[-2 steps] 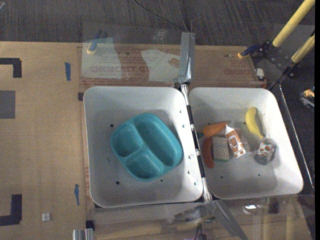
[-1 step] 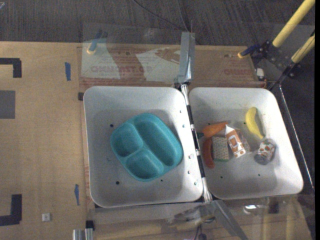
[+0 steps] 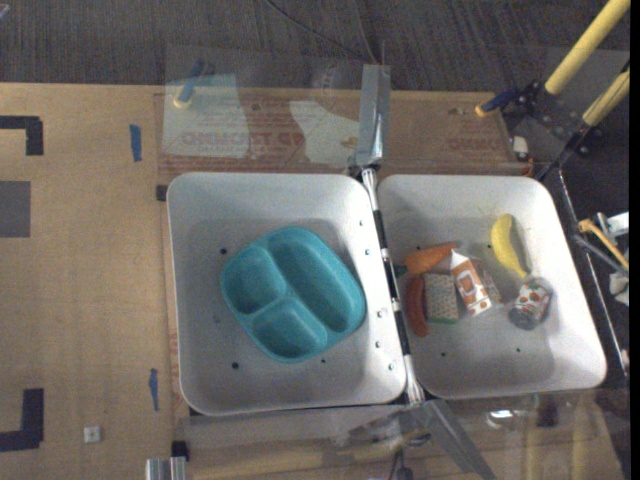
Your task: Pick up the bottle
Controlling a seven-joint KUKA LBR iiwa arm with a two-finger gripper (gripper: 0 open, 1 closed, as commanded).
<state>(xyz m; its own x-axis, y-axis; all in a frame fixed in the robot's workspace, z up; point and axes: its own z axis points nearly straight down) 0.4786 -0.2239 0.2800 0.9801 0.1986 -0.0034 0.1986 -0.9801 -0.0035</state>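
Observation:
The bottle [image 3: 530, 304] is small, greyish, with a colourful label. It lies on its side in the right bin [image 3: 500, 368], near that bin's right wall and just below a yellow banana [image 3: 508, 244]. Nothing touches the bottle, and bare bin floor lies in front of it.
Left of the bottle lie a small white and orange carton [image 3: 470, 283], a green-grey packet [image 3: 440, 297], an orange carrot [image 3: 429, 259] and a red sausage-like piece [image 3: 416, 308]. A teal divided plate [image 3: 292, 293] sits in the left bin [image 3: 200, 228]. Yellow poles [image 3: 590, 38] stand at the back right.

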